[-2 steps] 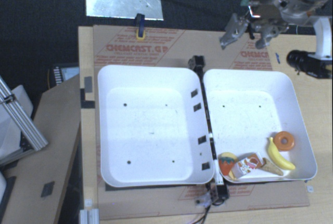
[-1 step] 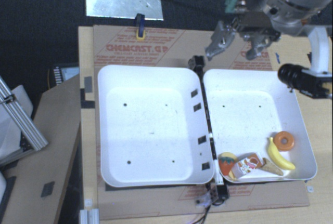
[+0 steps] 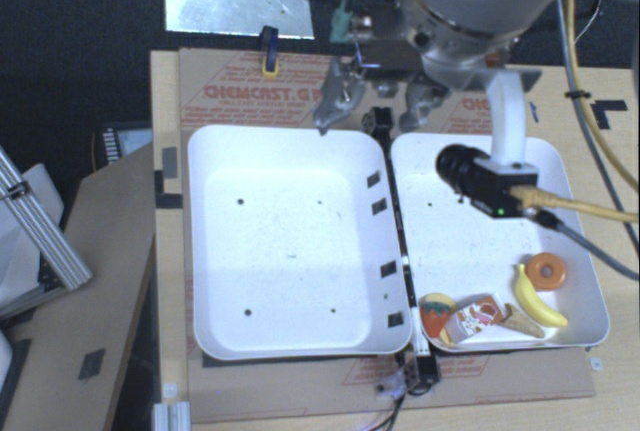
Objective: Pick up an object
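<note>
Toy banana, orange ring, small carton and tomato-like piece cluster in right bin near corner. Hand hovers beyond bin's far rim, fingers spread, holding nothing.

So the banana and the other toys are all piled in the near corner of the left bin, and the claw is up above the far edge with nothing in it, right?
Not quite: the camera view shows the banana and other toys in the near corner of the right bin, not the left bin. The rest holds: the claw is above the far edge with nothing in it.
</note>
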Available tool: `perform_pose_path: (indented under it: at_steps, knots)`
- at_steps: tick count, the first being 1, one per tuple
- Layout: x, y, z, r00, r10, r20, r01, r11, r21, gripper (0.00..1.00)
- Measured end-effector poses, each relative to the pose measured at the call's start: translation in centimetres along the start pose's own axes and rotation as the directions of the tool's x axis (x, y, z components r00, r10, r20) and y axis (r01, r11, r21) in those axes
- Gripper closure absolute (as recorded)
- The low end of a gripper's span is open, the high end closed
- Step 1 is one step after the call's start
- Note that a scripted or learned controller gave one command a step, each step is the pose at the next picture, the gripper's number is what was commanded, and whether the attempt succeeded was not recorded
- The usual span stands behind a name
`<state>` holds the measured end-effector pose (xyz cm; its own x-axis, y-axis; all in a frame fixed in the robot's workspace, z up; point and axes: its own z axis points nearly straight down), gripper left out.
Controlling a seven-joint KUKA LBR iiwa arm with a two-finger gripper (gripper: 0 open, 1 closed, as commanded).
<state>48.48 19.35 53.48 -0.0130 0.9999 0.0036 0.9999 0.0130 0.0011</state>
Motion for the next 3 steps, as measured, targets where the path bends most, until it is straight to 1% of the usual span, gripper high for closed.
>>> perform_pose_path:
  at_steps: [1, 2, 3]
  knots:
    - [0.1, -0.1, 24.1, 1.000, 0.012, 0.009, -0.012, 1.000, 0.015, 0.00]
    - [0.1, 0.2, 23.4, 1.000, 0.014, 0.003, -0.014, 1.000, 0.000, 0.00]
    - [0.1, 0.2, 22.3, 1.000, 0.015, 0.002, -0.015, 1.000, -0.001, 1.00]
